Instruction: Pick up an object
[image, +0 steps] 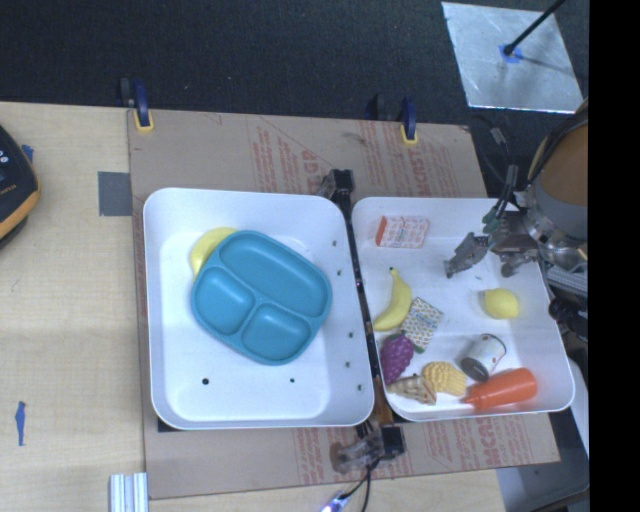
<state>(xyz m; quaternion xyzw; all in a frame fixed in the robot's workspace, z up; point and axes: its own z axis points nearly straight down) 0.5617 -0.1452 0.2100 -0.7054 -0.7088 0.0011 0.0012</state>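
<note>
Left bin (170, 300): blue tray (262, 296) over yellow plate (208, 245), no target. Right bin (440, 212): banana (393, 302), grapes (396, 353) crowded tog. Gripper (487, 255) w/ fingers spread, nothing betw. them, above bare floor; lemon (500, 303) near. Risk: closes on air, or lemon rolls off.

A robotics lab: clamped cardboard (300, 140) under white bins (170, 300) of toy food.

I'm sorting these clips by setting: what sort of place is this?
Likely a robotics lab bench for grasping trials. Two white bins sit on cardboard clamped to the bench, the right one holds toy food such as a banana and a carrot, and a gripper reaches in.
</note>
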